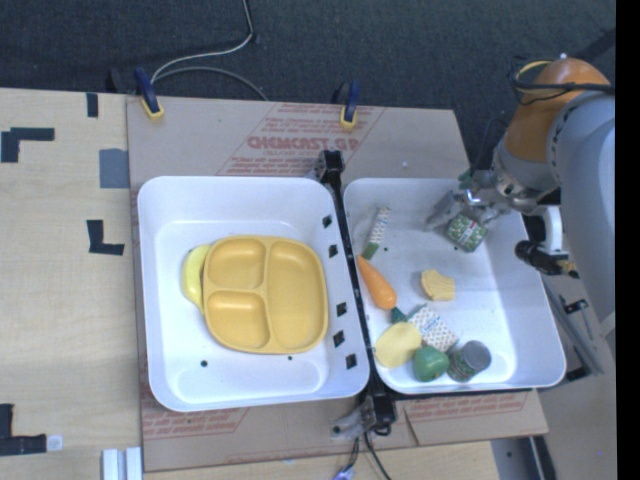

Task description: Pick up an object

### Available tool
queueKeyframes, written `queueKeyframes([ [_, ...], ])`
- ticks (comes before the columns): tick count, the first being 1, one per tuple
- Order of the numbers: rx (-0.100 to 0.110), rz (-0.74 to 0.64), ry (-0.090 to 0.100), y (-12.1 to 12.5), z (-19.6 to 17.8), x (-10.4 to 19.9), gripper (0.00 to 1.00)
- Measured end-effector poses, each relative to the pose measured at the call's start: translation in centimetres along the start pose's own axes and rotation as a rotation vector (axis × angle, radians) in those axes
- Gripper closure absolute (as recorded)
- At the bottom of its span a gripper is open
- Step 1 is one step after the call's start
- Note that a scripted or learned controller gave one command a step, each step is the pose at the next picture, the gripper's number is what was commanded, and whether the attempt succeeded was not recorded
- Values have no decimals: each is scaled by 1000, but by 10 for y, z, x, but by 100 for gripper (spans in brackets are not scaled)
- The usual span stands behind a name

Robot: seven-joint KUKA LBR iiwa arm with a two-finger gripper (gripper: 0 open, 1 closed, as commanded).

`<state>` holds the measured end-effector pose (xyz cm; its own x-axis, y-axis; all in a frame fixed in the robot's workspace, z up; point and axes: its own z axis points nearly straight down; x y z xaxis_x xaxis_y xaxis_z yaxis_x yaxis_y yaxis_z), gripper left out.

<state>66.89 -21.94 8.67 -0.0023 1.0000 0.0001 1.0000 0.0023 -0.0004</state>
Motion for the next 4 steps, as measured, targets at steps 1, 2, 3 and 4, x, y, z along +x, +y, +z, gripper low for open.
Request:
queueKeyframes([
  [1, -5, -2, -6, 1, -11, 0, 100],
  [2, -5, -3, -6, 1, -10, 0, 0],
  [3, -3, 0, -1, -35, 0, 57, 0],
  [4, -6, 0, -2, -53, 0, 43, 0],
])
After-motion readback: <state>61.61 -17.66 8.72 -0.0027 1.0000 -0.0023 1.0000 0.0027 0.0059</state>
